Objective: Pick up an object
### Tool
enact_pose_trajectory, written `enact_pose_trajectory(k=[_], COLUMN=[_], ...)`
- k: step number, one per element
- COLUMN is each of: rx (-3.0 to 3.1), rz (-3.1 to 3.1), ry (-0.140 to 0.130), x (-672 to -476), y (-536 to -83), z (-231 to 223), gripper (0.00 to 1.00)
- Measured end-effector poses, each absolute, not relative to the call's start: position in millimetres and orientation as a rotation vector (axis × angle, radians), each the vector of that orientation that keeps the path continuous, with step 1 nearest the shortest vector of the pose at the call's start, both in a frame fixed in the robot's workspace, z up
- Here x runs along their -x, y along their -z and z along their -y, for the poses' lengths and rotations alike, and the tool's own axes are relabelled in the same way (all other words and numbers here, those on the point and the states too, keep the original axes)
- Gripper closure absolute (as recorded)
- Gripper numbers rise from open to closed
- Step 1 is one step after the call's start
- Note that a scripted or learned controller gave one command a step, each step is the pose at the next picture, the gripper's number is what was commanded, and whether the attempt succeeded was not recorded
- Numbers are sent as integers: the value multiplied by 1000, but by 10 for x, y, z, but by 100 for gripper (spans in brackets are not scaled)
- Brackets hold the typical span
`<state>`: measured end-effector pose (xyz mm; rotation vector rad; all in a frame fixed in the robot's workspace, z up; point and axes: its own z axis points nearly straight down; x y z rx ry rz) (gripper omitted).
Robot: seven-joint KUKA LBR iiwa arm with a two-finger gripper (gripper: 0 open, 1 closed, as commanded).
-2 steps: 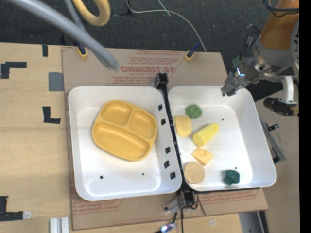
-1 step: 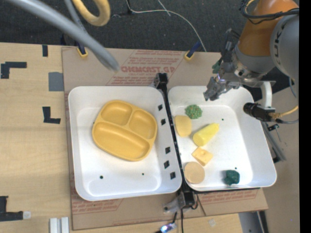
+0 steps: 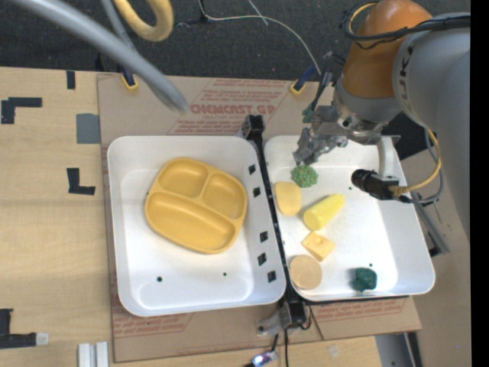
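So the claw [image 3: 306, 157] is parked right over the small green broccoli piece [image 3: 306, 177], which sits just below its tips in the right bin [image 3: 412, 239]. My guess is that's the pick target, since it's clear of the pale yellow pieces [image 3: 288, 198] further down. The arm reaches in from the right with the wrist tipped down over the bin's top left corner. Can't tell how far the claw is open, or whether it has hold of anything.
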<state>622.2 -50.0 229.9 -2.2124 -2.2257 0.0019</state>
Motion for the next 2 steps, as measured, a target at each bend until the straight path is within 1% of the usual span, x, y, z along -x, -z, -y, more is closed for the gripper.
enact_pose_trajectory(k=[1,2], rx=[2212,2210], rz=[2226,2228], ry=[-3,0], x=[-6120,-6088], y=[-2184,-2161], z=[-76,-712], gripper=[100,100])
